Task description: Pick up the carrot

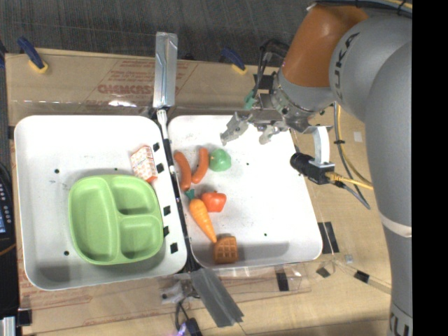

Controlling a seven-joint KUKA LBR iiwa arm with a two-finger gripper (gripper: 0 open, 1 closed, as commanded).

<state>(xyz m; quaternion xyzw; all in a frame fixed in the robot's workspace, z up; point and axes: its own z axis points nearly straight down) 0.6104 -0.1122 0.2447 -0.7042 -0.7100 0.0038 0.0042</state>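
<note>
A cardboard-covered bench spans the frame against a dark ribbed floor at the top; blue clamps pin the cardboard at its upper edge. Two shallow white plastic bins sit side by side, their smooth walls meeting at centre under a metal strip.

The left bin holds a matte green divided tray with three rounded compartments, and a small red-and-white printed packet near the shared wall.

The right bin holds a cluster of toy foods in its left half. The carrot, a tapered orange cone with a small green tip at its upper end, lies tilted in the lower centre of the frame, touching a red-orange rounded piece. Below it rests a brown waffle-textured block. Above lie two curved orange-red sausage shapes and a glossy green rounded item.

The grey arm, with its orange band, enters from the upper right. The gripper hangs over the upper part of the right bin, well apart from the carrot. Its two metallic fingers appear spread, with nothing between them, though glare makes the tips indistinct.
</note>
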